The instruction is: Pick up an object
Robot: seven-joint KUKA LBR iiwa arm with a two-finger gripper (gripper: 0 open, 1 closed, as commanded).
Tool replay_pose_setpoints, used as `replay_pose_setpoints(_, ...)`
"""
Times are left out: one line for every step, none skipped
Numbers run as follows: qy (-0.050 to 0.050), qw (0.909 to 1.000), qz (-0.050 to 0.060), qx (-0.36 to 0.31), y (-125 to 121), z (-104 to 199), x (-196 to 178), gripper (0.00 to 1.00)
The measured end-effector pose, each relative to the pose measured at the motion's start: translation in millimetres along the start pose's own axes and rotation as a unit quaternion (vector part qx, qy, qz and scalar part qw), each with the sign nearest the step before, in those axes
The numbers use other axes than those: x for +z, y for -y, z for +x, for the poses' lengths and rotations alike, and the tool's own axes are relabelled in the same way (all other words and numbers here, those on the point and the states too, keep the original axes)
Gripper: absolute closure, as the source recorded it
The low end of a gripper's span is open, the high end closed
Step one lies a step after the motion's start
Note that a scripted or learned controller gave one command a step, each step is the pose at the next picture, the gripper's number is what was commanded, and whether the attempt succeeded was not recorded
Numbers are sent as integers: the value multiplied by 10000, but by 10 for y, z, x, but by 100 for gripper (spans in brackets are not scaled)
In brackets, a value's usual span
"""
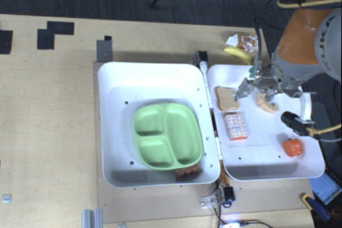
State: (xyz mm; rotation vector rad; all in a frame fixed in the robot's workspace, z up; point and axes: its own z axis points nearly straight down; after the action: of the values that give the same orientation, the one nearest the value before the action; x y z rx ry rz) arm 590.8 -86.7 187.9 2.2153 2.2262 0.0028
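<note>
Two white bins are seen side by side from above. The left bin (115, 115) holds a green tray (167, 135) with three compartments, and a small brown thing (186, 172) lies just beside the near edge of that tray.

In the right bin (267, 165) several small things are spread. A slice of toast (227, 99) lies near the wall shared with the left bin. A small printed packet (235, 126) is placed just in front of the toast. A pale, rounded piece (267, 103) lies to the right of the toast, and an orange-red thing (292, 147) lies well apart from it, near the right side of this bin.

The arm (307, 42) comes in from the right. The gripper (258, 87) is seen above the right bin, between the toast and the pale piece. Whether it is open or closed cannot be told.

A banana (237, 53) and a small wrapper (242, 40) lie on the bench behind the right bin.
</note>
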Motion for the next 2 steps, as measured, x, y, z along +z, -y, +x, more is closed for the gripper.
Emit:
replay_pose_setpoints(9,10000,-26,14,-179,-242,931,0)
replay_pose_setpoints(4,10000,-46,3,-195,-230,816,100)
